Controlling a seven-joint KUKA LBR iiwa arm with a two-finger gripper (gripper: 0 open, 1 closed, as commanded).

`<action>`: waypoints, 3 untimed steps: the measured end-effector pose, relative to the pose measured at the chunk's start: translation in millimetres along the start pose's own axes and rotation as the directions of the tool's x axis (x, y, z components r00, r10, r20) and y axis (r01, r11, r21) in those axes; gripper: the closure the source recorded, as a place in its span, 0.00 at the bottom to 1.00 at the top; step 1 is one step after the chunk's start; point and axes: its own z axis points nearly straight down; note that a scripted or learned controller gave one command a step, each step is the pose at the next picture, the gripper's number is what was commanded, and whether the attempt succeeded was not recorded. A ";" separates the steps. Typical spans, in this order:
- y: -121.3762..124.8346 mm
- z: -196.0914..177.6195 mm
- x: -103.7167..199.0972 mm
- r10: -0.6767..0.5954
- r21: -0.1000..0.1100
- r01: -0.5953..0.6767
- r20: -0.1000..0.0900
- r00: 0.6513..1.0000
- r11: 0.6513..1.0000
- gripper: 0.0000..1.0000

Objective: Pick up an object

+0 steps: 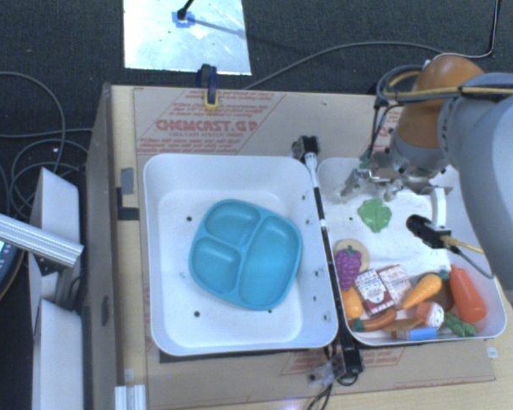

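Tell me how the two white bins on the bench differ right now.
The left bin bears one thing, a blue divided plate lying flat near its middle; the right bin bears many small toy foods, heaped along its near edge. The arm's gripper hangs over the right bin's far end, above a green leaf; nothing hangs over the left bin. Both are shallow, white and rectangular, side by side.

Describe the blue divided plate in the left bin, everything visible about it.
The blue divided plate is light turquoise, looks like smooth plastic, and has a rounded-square outline. Raised ridges split it into three compartments, and nothing lies in any of them. It lies flat, right side up, turned at a slight angle, near the middle of the left bin. It rests on the bin's white floor, touching no wall and no other object.
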 end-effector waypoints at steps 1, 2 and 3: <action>-37.0 0.5 15.4 0.003 0.002 -0.003 -0.001 1.000 1.000 0.00; 0.1 0.0 24.1 -0.001 0.000 0.001 -0.001 1.000 1.000 0.00; -47.8 0.4 0.5 0.003 0.002 -0.003 0.000 1.000 1.000 0.00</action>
